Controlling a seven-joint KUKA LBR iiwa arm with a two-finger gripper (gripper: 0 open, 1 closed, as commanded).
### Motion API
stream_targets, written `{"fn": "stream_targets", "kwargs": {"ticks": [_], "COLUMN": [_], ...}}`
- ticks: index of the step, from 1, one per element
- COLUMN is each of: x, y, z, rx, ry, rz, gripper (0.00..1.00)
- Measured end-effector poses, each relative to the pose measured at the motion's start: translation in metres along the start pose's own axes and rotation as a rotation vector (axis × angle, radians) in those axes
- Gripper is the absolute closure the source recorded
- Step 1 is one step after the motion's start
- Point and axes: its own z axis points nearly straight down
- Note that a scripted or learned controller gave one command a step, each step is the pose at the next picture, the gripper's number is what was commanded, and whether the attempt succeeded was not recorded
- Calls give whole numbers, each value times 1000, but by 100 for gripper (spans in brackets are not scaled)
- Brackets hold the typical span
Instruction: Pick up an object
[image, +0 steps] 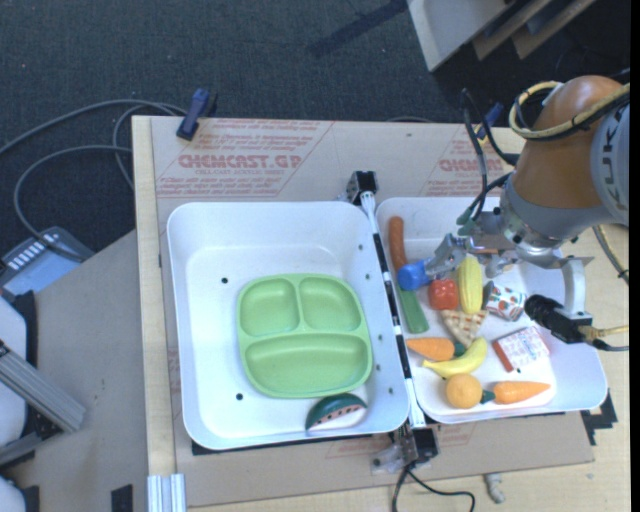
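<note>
My gripper (470, 262) hangs over the right bin (590, 385), near its back middle. An upright yellow corn cob (470, 288) sits between its grey fingers, and the gripper is shut on it. Just left of the cob lie a blue toy piece (410, 276) and a red toy (444, 294). Under the cob's lower end is a tan waffle-patterned wedge (463, 325). The grey arm with its orange band (565, 140) comes in from the upper right and hides the bin's back right corner.
The right bin also holds a sausage (396, 237), a green bar (412, 312), two carrots (432, 348) (520, 390), a banana (460, 360), an orange (462, 392) and small cartons (520, 347). The left bin (200, 260) holds a green divided plate (303, 335) and a watermelon slice (335, 412).
</note>
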Motion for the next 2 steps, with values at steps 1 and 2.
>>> {"fn": "stream_targets", "kwargs": {"ticks": [1,2], "x": [-15,-14], "y": [12,11], "z": [84,75], "rx": [-19,-18], "ry": [-7,-5], "rz": [1,2], "gripper": [0,100]}}
